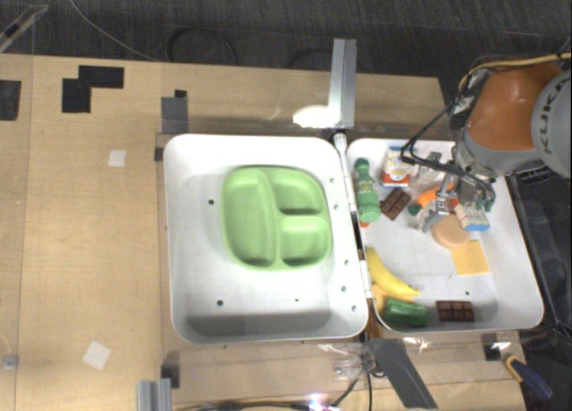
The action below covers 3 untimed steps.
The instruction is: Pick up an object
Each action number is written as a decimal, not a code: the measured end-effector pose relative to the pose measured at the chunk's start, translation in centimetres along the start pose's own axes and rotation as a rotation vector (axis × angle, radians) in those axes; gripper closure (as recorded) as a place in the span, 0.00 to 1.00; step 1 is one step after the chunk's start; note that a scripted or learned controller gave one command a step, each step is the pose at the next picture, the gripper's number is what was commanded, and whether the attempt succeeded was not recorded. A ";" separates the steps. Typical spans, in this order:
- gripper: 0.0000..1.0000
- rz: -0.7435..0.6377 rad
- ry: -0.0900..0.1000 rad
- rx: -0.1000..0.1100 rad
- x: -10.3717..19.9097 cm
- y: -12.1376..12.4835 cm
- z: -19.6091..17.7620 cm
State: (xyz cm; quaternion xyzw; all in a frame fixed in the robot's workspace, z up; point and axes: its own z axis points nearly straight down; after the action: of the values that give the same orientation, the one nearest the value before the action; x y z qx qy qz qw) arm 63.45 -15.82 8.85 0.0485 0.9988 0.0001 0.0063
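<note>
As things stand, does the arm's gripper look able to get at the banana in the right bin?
Probably yes. The banana lies uncovered by the right bin's left wall, with open floor between it and the gripper. The green item at its lower end might crowd a grasp.

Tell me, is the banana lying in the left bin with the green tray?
No, the banana lies in the right bin, while the green tray sits in the left bin.

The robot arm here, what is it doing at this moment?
The arm reaches in from the right, and its gripper is low over the right bin, among small toy foods. Just beside it lie a tan round piece and a brown chocolate piece. Nothing can be seen held. The left bin holds a green divided plate.
</note>
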 end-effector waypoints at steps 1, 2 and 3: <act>0.00 0.100 0.000 0.002 12.9 0.2 -0.4; 0.00 -0.158 -0.003 0.003 9.9 0.6 -0.3; 0.00 -0.208 0.015 0.000 -2.2 0.2 0.1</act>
State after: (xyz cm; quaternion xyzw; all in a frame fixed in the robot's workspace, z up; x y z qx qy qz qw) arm 65.63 -15.82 8.78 -0.0553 0.9985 0.0000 -0.0013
